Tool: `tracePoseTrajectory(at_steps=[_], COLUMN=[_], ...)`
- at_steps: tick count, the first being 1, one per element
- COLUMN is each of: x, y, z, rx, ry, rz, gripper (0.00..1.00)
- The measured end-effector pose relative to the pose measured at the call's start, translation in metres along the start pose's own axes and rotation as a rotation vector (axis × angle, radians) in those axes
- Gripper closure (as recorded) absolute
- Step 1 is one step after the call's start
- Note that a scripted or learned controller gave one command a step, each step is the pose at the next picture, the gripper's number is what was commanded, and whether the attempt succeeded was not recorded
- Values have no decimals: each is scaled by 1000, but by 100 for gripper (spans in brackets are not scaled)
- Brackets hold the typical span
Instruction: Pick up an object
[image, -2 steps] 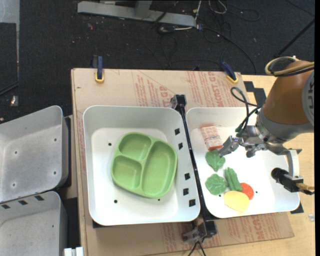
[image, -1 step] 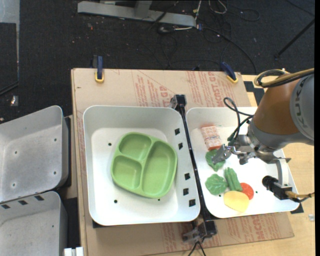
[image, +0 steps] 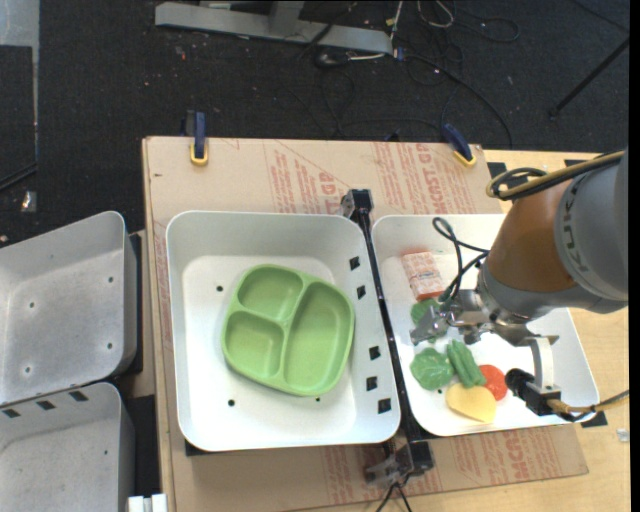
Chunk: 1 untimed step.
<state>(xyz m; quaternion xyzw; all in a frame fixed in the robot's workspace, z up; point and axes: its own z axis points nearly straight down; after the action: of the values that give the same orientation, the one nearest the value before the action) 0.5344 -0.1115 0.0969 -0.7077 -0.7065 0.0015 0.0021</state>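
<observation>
Two-finger metal gripper (image: 441, 322) is seen low over the right-hand shallow white plastic bin (image: 580, 372); grip state can't be told; small green plastic toy veg (image: 463, 362) lies just below it, beside a yellow piece (image: 472, 403); judged light, stiff, slippery; best pinched across narrow mid-section.

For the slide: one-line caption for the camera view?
KUKA arm's gripper lowered among toy foods in right bin; green divided plate sits in left bin.

The arm (image: 560, 245) is cut off by the right edge and covers the far right part of the right bin (image: 580, 395). Beside the arm, the gripper (image: 440, 322) fingers are too small to read, and the red toy (image: 492, 380) is partly hidden
</observation>
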Motion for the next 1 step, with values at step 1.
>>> tracePoseTrajectory(at_steps=[1], x=[0], y=[1], z=[-13], rx=[-5], ry=[-1], rz=[2], gripper=[100])
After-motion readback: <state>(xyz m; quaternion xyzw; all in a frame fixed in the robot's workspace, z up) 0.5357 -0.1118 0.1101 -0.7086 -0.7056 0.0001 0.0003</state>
